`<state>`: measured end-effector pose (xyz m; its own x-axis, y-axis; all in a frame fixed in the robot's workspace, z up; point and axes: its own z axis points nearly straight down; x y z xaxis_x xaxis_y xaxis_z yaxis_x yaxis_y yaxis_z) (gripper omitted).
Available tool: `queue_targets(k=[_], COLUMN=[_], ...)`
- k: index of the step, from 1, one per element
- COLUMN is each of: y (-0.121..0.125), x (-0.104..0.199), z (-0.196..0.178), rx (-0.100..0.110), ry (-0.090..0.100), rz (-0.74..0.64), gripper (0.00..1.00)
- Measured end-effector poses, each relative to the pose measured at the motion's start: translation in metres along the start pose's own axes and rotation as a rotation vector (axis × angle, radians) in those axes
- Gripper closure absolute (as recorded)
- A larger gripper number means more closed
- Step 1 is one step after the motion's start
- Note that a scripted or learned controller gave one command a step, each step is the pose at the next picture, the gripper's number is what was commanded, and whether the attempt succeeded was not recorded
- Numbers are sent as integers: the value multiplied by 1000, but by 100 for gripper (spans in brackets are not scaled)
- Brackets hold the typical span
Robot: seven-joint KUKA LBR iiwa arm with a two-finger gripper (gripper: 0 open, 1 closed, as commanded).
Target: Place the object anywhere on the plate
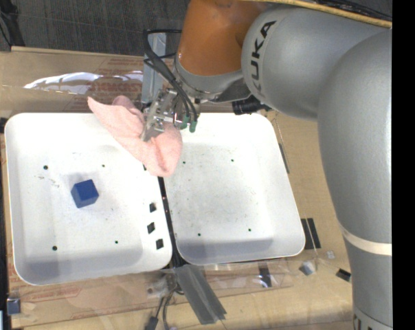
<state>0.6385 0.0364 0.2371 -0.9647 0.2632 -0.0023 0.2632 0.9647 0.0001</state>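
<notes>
Camera view:
Arm: reaches in from the right, wrist above the bins' far edge.
Fingers (154, 124): clamped on a pink cloth (140, 137), which hangs from them.
Cloth: draped over the seam between the left bin (29, 205) and right bin (262, 205).
Cube (84, 192): blue, on the left bin's floor, well apart from the cloth.
</notes>
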Motion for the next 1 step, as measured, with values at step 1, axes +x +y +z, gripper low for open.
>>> queue_targets(k=[1], y=[48], x=[6], z=[11], rx=[-1], ry=[-1], rz=[-271], gripper=[100])
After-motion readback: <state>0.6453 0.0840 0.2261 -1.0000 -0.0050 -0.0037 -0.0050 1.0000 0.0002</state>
